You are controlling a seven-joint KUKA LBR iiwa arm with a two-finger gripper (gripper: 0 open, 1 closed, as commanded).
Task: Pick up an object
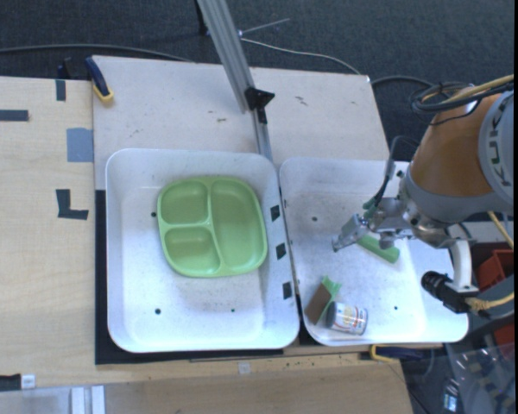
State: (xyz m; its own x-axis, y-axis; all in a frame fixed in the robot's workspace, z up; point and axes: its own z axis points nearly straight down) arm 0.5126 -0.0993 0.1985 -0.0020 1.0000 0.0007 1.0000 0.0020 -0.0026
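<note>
End effector low in right bin, finger state unreadable. Green block just beside it, right side. You should centre over block, confirm pinch before lifting.

Green divided plate, three compartments, is lying flat and upright in the left bin, roughly centred, a little toward the bin's far side.

Small cylindrical can with a pale label is lying on its side near the front edge of the right bin. A brown block with a green end is resting just beside it, on its left, tilted diagonally.

A green flat piece is lying in the right bin's middle, right at the gripper; whether it is being held cannot be told.
</note>
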